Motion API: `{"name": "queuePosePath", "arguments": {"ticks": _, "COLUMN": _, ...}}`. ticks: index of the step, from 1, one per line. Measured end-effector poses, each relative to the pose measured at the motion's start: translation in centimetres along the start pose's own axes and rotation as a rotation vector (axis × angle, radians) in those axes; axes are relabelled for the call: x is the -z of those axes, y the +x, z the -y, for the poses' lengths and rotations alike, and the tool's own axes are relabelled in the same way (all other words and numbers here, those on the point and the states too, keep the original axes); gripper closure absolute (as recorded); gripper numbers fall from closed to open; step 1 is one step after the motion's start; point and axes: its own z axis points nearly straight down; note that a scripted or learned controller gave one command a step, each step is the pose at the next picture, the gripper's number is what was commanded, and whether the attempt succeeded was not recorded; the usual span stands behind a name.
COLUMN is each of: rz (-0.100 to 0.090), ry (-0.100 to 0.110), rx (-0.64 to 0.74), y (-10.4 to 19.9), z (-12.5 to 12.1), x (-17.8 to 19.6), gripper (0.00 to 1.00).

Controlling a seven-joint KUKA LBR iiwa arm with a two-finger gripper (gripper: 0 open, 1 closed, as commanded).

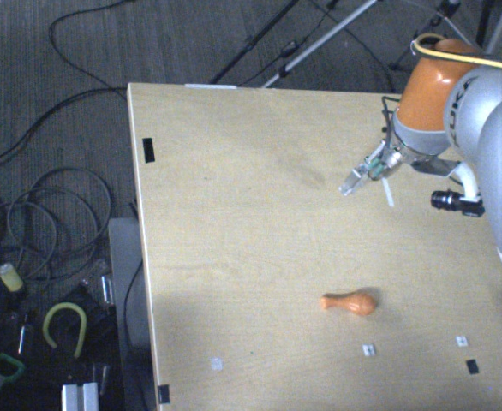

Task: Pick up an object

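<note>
Orange object point(350, 302): small, pear- or gourd-shaped, lying on its side in the lower right of the frame, on the pale tan bench surface point(234, 229). Narrow neck pointing toward frame left, bulbous end toward frame right. Resting flat and alone, nothing touching it; probably settling in this pose because the rounded body rolls until the neck steadies it. Casting a thin shadow beneath, so sitting fully on the surface rather than being lifted.

Small markers point(368, 349): lying just below and to the right of the object, low in the frame, flat on the surface; too small to identify. Apart from the object.

Gripper point(369, 181): hanging in the upper right of the frame, well apart from the object and above it in the picture. Two pale fingers splaying away from each other, spread and holding nothing. Pointing down and toward frame left, likely being kept spread in readiness for a descent. Not yet positioned over the object; judging from the layout, needing to travel toward the bottom of the frame before closing across the narrow neck or the body.

Arm point(457, 101): entering from frame right, orange band showing above grey casing.

Black marker point(148, 150): sitting near the upper left corner of the bench.

Cables point(54, 221): coiling on the dark floor at frame left.
</note>
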Motion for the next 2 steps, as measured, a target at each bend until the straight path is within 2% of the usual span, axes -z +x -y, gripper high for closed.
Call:
{"name": "queuePosePath", "arguments": {"ticks": 1, "rz": -0.003, "ry": 0.0, "rx": -0.017, "y": 5.4, "z": -3.5, "x": 7.7, "gripper": 1.0}}
{"name": "queuePosePath", "arguments": {"ticks": 2, "rz": -0.005, "ry": 0.002, "rx": -0.062, "y": 10.4, "z": -6.6, "x": 7.7, "gripper": 1.0}}
